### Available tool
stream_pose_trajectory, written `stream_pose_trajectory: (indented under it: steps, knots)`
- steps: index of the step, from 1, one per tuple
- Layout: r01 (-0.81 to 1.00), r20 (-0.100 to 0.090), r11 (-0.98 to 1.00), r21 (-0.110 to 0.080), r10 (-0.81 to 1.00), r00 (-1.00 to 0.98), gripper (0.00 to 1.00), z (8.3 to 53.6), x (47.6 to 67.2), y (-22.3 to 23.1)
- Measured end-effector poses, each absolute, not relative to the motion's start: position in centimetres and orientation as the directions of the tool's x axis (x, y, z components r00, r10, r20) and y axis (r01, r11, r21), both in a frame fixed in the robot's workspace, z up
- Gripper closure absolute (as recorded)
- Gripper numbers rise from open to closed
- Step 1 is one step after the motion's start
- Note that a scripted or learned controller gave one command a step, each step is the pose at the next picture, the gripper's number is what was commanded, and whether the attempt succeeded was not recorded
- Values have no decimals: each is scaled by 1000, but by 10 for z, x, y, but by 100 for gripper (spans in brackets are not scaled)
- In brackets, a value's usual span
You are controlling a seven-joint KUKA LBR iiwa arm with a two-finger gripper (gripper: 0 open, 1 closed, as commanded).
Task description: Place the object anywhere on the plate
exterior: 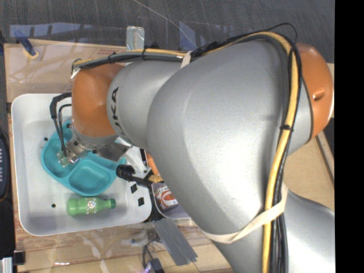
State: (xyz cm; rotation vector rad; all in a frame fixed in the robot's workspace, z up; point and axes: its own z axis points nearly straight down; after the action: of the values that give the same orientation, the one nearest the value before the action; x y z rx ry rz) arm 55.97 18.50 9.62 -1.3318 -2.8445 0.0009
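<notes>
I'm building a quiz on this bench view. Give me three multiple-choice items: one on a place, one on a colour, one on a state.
1. Where does the green bottle lie?
A) in the left bin
B) on the plate
C) outside the bins

2. What colour is the plate?
A) red
B) teal
C) black

3. How is the bottle posed?
A) upright
B) on its side
C) hanging from the arm

Answers: 1 A, it rests on the bin floor beside the plate; 2 B, the divided plate is teal; 3 B, its length runs along the bin floor.
</notes>
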Motion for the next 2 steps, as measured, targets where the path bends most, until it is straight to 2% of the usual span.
stream_pose_trajectory:
  steps: [1, 2]
  knots:
    - [574, -4, 819, 4, 574, -819, 100, 230, 532, 147]
    - [854, 0, 521, -1, 854, -521, 100, 260, 491, 172]
